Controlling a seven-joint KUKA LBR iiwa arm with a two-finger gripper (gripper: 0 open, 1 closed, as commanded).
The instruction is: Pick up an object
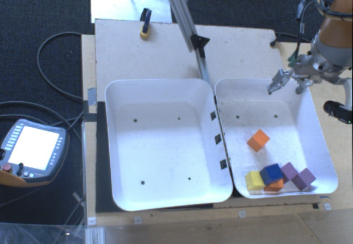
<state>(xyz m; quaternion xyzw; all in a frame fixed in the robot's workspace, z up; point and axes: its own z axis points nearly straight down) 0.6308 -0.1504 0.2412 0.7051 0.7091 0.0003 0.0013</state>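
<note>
the tool (288,81) hangs spread wide with nothing between its fingers over the right bin's (314,127) far edge; the arm (335,22) is cut off at the right. an orange cube (258,140) sits mid-bin, and a blue cube (271,173) half hides another orange block (275,185) near the bin's front.

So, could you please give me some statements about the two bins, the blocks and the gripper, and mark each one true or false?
1. The orange block lies in the right bin. True.
2. The gripper holds a purple block. False: it is open, with nothing between its fingers.
3. The blue block lies in the left bin. False: it is in the right bin, beside the yellow block.
4. The gripper is above the right bin's far edge. True.
</note>
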